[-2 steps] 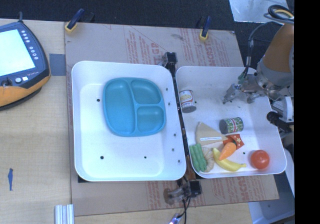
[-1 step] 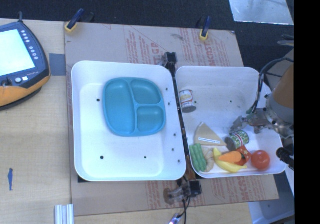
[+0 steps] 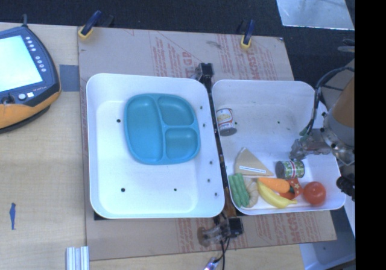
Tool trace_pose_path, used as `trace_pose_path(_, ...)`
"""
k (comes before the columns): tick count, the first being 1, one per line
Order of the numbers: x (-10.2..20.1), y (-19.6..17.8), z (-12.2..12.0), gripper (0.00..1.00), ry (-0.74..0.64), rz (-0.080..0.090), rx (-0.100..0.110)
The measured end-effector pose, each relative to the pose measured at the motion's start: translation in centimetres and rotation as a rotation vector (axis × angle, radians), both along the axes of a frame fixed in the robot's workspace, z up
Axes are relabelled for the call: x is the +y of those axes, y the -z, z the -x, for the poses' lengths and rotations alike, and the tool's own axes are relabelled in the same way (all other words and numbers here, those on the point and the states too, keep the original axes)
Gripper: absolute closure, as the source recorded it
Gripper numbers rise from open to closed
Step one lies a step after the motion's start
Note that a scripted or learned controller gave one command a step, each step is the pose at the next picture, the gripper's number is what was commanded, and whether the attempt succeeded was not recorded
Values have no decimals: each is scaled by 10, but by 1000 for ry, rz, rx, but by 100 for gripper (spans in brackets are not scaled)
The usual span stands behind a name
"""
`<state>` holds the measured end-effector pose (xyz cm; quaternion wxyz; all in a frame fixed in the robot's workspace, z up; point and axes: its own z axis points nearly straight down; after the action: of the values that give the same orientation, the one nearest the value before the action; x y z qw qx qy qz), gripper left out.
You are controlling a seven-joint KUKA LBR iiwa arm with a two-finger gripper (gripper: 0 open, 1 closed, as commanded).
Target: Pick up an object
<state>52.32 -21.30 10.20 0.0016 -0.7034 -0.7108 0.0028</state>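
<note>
The right bin [image 3: 265, 91] holds several toy foods. A small can with a white and red label [image 3: 225, 121] lies near its left wall. At the bin's front sit a tan cheese wedge [image 3: 250, 164], a green-labelled can [image 3: 291, 169] on its side, a carrot [image 3: 277, 184], a yellow banana [image 3: 273, 197], a red tomato [image 3: 313, 193] and a green pea pod [image 3: 239, 189]. My gripper [image 3: 304, 146] hangs at the bin's right side, just above and right of the green-labelled can. Nothing is seen held in it.
The left bin [image 3: 99, 142] carries a blue divided plate [image 3: 161, 128]. A tablet in an orange case [image 3: 24, 76] lies at the bench's far left. Blue and yellow clamps [image 3: 90, 25] [image 3: 246, 34] pin the cardboard at the back. Cables run by the arm at the right.
</note>
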Motion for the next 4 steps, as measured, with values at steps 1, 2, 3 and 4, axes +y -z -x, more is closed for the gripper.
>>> trace_pose_path(1,1,-89,47,100,8,-2,-4)
trace_pose_path(2,1,-120,47,100,7,-2,-5)
trace_pose_path(3,1,-152,47,100,6,-2,-5)
trace_pose_path(4,1,-180,47,100,6,-1,-6)
